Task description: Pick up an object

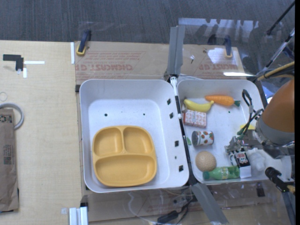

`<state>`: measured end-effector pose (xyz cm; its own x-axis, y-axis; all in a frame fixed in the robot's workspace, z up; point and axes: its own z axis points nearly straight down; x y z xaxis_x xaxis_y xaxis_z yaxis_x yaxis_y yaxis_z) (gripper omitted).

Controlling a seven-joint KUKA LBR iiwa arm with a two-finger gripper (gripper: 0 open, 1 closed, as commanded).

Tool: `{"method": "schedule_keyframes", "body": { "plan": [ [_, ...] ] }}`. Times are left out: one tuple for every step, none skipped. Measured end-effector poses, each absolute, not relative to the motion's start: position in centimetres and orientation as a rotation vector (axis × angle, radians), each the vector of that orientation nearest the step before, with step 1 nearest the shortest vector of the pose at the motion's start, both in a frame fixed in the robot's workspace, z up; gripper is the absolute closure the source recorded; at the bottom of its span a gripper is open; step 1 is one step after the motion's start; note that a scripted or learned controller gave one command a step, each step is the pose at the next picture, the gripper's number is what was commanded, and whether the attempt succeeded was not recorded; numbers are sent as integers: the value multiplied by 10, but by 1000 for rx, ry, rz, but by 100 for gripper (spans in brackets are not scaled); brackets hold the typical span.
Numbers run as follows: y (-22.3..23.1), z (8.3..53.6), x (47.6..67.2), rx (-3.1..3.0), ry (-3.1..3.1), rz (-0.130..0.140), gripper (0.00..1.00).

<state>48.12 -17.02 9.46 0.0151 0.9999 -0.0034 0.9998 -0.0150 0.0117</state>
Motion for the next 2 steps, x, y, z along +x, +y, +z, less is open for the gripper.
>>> {"method": "schedule_keyframes", "body": {
  "plan": [
    [-188,95,481,2161,2274,11,100],
    [-89,191,540,2435,1986,-5,100]
  ]
}}
